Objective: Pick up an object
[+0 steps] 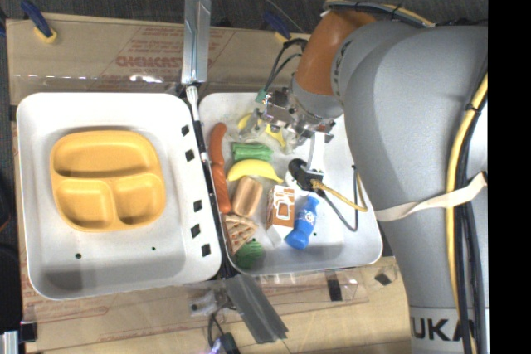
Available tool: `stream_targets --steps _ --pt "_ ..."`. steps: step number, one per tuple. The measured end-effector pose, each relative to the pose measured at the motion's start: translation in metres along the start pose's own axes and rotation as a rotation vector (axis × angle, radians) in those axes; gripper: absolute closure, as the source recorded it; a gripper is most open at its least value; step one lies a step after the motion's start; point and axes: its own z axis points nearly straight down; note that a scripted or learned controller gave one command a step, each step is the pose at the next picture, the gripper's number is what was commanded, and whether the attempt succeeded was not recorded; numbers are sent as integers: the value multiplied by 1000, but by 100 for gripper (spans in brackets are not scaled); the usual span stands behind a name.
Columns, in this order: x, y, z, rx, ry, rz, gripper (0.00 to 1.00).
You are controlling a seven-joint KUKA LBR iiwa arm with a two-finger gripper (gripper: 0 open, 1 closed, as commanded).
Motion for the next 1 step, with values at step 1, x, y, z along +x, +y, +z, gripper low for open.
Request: stream_targets --steps 1 --pt "13 9 -73 -13 -2 -319 0"
